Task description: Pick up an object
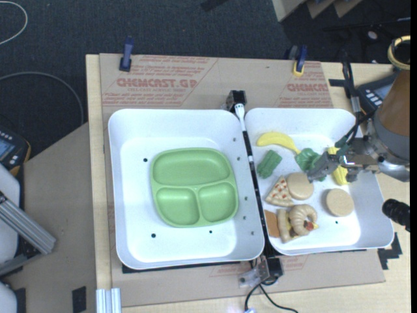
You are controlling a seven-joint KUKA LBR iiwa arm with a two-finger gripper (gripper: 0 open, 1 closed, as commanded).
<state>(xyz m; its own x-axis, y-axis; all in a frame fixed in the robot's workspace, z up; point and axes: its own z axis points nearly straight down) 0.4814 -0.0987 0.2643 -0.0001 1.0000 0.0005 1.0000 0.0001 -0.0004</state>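
Note:
The right bin (365,230) holds several toy foods: a yellow banana (277,140), a green pod-shaped piece (268,163), a dark green leafy piece (306,156), a pizza slice (279,193), a round tan bun (300,186), a tan disc (339,203) and a curled pastry (303,218). My gripper (332,166) reaches in from the right and hangs low over the bin's upper right part. It is open, with a small yellow piece (339,175) partly hidden beneath it. Its left finger (320,168) sits right beside the leafy piece.
The left bin (124,175) holds a green divided plate (194,186). A black divider strip (246,149) runs between the bins. A brown slab (274,223) lies at the right bin's near left corner. Blue and yellow clamps (126,54) grip the board's far edge.

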